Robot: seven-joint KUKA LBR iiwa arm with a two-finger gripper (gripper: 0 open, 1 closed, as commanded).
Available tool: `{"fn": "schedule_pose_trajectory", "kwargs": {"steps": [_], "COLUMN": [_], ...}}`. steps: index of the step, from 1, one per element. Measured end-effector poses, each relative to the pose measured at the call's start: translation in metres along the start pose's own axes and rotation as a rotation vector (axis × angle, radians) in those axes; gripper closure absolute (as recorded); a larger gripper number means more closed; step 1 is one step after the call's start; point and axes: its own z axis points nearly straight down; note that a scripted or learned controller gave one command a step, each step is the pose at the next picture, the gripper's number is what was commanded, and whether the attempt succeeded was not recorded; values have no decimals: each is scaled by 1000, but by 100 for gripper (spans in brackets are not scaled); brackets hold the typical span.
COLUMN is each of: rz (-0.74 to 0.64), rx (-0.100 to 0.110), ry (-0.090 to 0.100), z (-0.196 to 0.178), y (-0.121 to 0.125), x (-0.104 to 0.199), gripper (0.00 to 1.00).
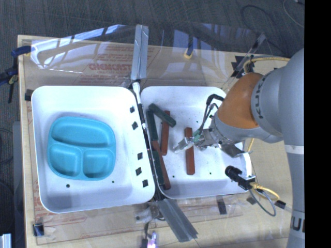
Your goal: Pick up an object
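Observation:
My gripper point(189, 141) is low in the right bin point(207, 190), directly over the upper half of a brown stick point(190, 163) that lies lengthwise on the bin floor. The stick's top end pokes out above the gripper and its lower half shows below it. Whether the stick is gripped is unclear from here. To the left lies a second brown stick point(164, 138). A long dark green bar point(156, 154) runs beside the bin's left wall, and a short dark green piece point(165, 118) sits across its top end.
The left bin point(41, 190) holds a blue divided plate point(81, 147). The grey arm with its orange band point(240, 107) comes in over the right bin's right wall. The ridge between the two bins point(142, 138) stands close to the green bar.

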Motion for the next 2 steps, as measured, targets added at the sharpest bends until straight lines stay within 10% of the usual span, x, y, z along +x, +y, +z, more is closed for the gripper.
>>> {"fn": "schedule_pose_trajectory", "kwargs": {"steps": [1,2], "rz": [-4,11], "rx": [1,-4], "ry": [0,-2], "z": [-10,-169], "y": [0,9], "x": [-1,13], "gripper": [100,100]}}
